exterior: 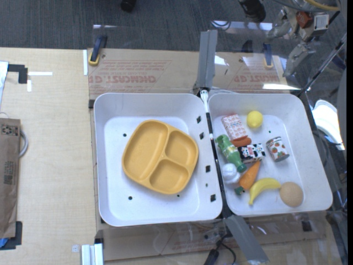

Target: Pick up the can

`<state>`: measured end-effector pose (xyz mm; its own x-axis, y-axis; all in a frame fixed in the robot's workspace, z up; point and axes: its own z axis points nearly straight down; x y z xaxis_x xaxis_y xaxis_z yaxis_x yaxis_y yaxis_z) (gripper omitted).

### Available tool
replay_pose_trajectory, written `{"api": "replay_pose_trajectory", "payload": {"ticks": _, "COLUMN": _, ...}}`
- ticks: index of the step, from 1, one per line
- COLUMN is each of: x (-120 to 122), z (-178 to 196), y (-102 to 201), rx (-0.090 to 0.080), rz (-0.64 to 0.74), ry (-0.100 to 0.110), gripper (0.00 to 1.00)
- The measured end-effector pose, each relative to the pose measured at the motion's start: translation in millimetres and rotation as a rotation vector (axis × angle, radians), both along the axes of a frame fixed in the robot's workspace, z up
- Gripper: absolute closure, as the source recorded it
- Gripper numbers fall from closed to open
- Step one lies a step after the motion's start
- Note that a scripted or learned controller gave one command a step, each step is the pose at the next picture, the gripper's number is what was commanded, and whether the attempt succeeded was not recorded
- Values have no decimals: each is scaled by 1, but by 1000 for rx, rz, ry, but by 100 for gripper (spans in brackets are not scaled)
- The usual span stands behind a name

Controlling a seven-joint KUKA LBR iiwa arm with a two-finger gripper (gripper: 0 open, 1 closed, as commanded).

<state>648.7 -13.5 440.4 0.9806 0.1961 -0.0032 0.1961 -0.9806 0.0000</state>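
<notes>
Small red-and-white printed metal can (pixel 277 148) sits untouched in the right white bin (pixel 310 148), just right of the orange plastic carrot (pixel 251 173). End effector (pixel 290 24) parked above bin; grip state can't tell. Pickup not begun.

The arm's end sits high in the upper right corner of the camera view, beyond the far edge of the worktop and well apart from anything on it. What shows there is a cluster of grey and metallic wrist parts with cabling looped over them and a small orange patch. The pincer (pixel 291 35) hangs below that cluster; its state cannot be made out.
</notes>
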Motion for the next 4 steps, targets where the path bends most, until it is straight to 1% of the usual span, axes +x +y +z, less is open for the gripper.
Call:
{"api": "replay_pose_trajectory", "payload": {"ticks": 1, "x": -7, "z": 0, "y": -4, "rx": -1, "rz": -1, "ry": 1, "gripper": 0}}
{"api": "replay_pose_trajectory", "payload": {"ticks": 2, "x": 2, "z": 0, "y": 77, "rx": 0, "rz": 10, "ry": 0, "gripper": 0}}
{"api": "replay_pose_trajectory", "payload": {"ticks": 3, "x": 1, "z": 0, "y": 23, "rx": -1, "rz": 15, "ry": 1, "gripper": 0}}
{"api": "replay_pose_trajectory", "payload": {"ticks": 4, "x": 1, "z": 7, "y": 22, "rx": -1, "rz": 13, "ry": 5, "gripper": 100}}
